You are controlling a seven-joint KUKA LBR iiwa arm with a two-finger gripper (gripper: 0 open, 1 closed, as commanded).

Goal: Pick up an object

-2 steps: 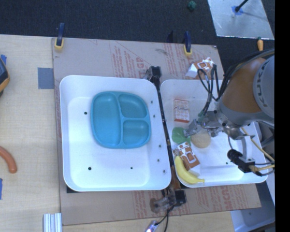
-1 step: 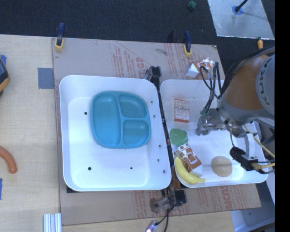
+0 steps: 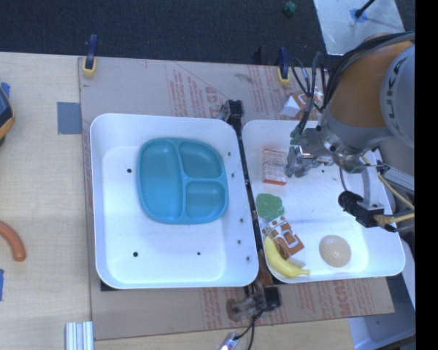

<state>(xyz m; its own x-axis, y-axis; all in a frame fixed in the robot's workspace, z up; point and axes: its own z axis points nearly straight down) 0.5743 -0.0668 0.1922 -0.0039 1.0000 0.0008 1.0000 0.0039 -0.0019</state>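
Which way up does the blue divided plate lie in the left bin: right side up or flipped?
Right side up. The blue divided plate lies flat on the left bin floor, its three hollow compartments and raised dividers facing the camera.

A pale wood-grain tabletop (image 3: 36,188) fills the lower part of the view, lit evenly from above. A sheet of brown cardboard (image 3: 168,86) printed with faint red lettering lies across it, held at its far edge by two clamps: one with a yellow base (image 3: 90,58) at about 11 o'clock, another, blue (image 3: 282,63), near 1 o'clock. A grey square of tape (image 3: 68,117) sits on the wood just left of the cardboard. Beyond the tabletop, along 12 o'clock, runs dark carpet-like floor (image 3: 168,9), with a light sheet (image 3: 350,13) lying on it towards 1 o'clock. A ribbed metal piece (image 3: 79,335) shows at 7 o'clock.
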